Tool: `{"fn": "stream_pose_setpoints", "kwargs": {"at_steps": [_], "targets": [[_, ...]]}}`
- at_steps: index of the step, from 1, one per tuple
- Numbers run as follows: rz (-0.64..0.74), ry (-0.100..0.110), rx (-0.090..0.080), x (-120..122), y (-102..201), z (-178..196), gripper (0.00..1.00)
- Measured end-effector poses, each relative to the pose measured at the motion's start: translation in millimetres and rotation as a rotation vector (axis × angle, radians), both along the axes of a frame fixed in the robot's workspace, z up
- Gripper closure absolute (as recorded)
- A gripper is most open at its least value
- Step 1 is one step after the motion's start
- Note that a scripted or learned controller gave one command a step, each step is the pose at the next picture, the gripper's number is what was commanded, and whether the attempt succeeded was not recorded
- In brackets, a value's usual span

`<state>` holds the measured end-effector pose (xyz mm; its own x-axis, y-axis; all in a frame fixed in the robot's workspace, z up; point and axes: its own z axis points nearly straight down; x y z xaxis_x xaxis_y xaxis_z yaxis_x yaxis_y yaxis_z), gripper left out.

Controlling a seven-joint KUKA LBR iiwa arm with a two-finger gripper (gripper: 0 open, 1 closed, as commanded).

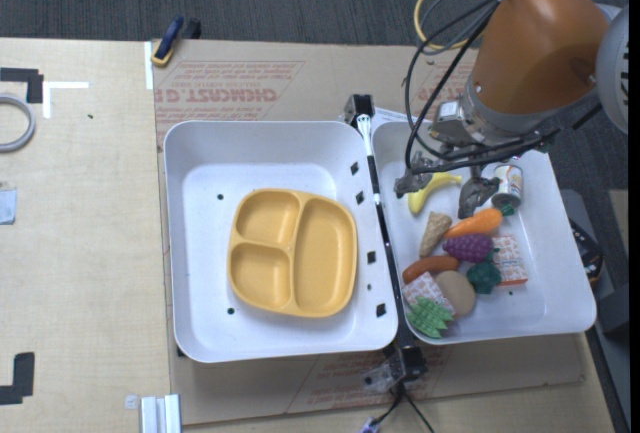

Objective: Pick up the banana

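One banana between pincer fingers

a: where is the arm?

b: it comes in from the right side of the camera view, grey at the far edge, with the big rounded orange band facing up toward the camera. yellow and black cables loop off its upper left.

a: and the wrist?

b: it points down, tucked just under the orange band's lower left, a grey metal block.

a: the gripper?

b: it hangs below the wrist, with two dark fingers splayed apart, one fingertip out to the left and the other to the right. nothing is clamped between them.
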<state>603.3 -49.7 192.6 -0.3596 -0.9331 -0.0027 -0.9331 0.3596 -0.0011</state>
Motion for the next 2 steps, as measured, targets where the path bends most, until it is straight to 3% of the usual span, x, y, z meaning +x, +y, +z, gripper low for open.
{"fn": "stream_pose_setpoints", "kwargs": {"at_steps": [1,2], "targets": [[0.253,-0.001,-0.001,-22,-31,0,0.00],[0.040,-0.003,0.000,33,-51,-59,0.00]]}}
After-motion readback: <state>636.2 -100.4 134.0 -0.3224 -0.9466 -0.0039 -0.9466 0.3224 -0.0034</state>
